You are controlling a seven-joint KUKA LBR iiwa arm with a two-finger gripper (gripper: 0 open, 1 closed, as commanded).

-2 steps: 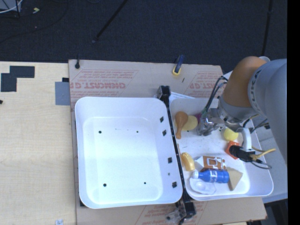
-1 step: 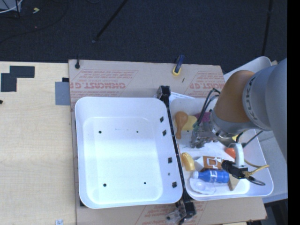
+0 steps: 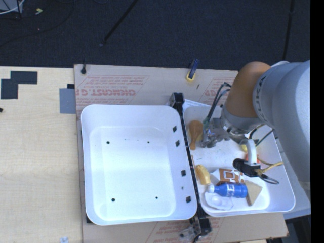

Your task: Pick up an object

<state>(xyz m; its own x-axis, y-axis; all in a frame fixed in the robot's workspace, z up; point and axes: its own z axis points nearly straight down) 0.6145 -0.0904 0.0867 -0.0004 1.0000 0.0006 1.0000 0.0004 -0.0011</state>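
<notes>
The grey arm [image 3: 288,110] fills the right side, its jaws [image 3: 208,138] low in the right bin [image 3: 288,199] beside a brown wooden piece [image 3: 195,133]; whether they are apart or together I cannot tell. At six o'clock from them lie a blue bottle [image 3: 230,190] and a yellow piece [image 3: 203,174], crowded near the rim. The left bin [image 3: 91,161] offers open room.

Even, bright overhead light whitens the two bins [image 3: 132,116], shadows are faint, and detail is soft and grainy.
</notes>
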